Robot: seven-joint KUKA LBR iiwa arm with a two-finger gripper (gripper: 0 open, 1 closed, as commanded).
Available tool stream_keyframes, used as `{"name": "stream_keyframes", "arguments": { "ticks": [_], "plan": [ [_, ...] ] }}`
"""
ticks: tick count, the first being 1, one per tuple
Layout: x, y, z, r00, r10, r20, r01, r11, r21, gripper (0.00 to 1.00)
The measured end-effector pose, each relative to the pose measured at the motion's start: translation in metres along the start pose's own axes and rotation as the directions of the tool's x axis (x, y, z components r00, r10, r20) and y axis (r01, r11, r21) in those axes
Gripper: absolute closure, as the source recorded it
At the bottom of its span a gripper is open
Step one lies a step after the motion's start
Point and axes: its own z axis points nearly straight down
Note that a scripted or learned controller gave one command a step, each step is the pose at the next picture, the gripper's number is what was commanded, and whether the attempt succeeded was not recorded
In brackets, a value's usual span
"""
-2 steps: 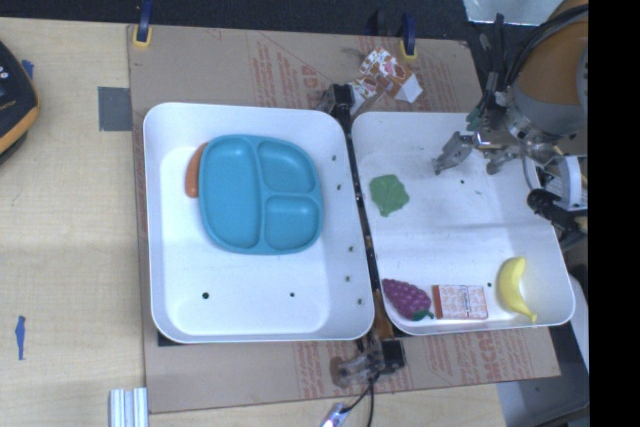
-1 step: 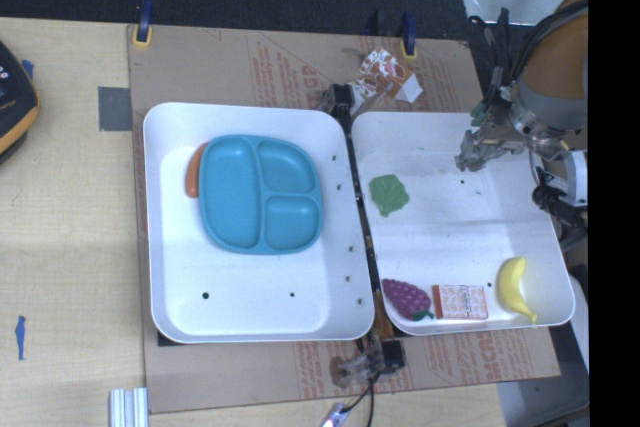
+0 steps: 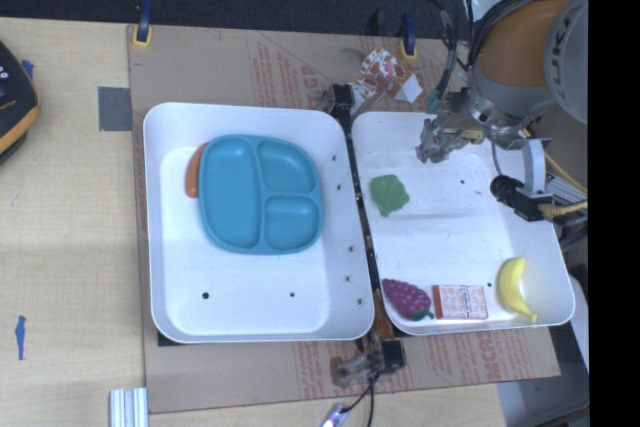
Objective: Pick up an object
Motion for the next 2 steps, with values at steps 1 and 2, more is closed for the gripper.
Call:
{"name": "stream_keyframes", "arguments": {
  "ticks": [1, 2],
  "plan": [
    [-0.001, 0.000, 0.000, 1.000, 0.002, 0.001, -0.002, 1.000, 0.001, 0.00],
    [-0.016, 0.006, 0.078, 1.000, 0.003, 0.001, -0.003, 1.000, 0.003, 0.00]
  ]
}}
